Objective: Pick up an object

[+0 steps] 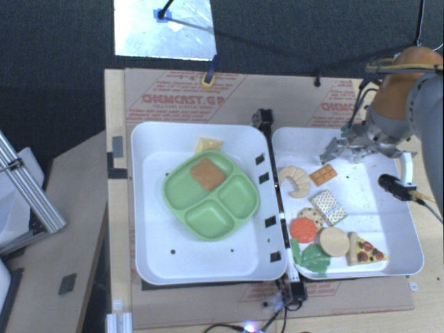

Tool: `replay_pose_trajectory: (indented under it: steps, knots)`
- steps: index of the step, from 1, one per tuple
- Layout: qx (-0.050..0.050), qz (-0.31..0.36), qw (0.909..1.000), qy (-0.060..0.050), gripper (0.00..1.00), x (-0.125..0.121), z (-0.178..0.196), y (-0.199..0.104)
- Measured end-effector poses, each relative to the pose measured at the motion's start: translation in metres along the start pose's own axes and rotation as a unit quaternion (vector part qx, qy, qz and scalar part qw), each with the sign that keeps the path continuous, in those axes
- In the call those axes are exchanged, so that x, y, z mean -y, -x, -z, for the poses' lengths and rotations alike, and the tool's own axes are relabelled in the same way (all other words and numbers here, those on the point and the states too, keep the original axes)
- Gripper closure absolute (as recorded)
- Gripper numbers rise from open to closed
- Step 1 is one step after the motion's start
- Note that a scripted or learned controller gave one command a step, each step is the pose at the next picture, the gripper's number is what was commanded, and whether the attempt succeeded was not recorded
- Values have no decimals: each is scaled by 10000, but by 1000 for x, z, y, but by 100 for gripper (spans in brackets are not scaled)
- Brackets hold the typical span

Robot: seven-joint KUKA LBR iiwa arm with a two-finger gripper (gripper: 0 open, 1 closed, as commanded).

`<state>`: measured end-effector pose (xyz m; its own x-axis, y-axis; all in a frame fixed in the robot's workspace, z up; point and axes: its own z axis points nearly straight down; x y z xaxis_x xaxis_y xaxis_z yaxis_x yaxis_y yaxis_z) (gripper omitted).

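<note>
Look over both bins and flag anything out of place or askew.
One thing stands out: a pale yellow wedge lies loose on the left bin floor, touching the far rim of the green divided plate rather than sitting in a compartment like the brown square piece. The toy foods in the right bin look merely scattered.

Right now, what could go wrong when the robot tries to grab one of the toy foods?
The gripper hovers over the right bin near the waffle piece and croissant; these lie close together, so it might nudge one while reaching the other. The tomato slice, cookie and pizza slice are crowded together, so a grab there could slip.
</note>
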<state>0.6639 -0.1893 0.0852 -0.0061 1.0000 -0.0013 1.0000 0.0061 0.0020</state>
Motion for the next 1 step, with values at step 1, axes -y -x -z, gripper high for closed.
replay_pose_trajectory:
  steps: [1]
  knots:
    - [9, 11, 10000, 24, 100, -1, 12, 0]
